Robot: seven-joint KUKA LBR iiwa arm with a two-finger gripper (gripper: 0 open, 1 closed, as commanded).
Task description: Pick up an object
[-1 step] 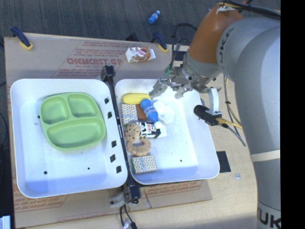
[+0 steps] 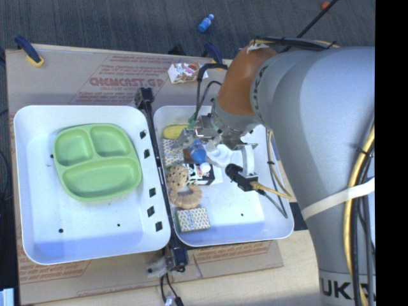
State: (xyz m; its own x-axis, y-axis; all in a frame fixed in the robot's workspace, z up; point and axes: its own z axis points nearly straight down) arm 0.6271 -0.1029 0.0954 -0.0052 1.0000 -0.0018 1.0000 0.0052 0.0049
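Currently the claw (image 2: 205,134) is low in the right bin (image 2: 271,228), at its upper left part; whether it is released or clenched cannot be told. Directly beside it lie a yellow item (image 2: 173,132) and a blue object (image 2: 197,154). Nearer the front sit a cookie (image 2: 178,176), a bagel (image 2: 185,199) and a patterned packet (image 2: 193,219), all along the left wall. The bin's right half is bare floor. The left bin (image 2: 32,171) carries a green divided plate (image 2: 97,160).
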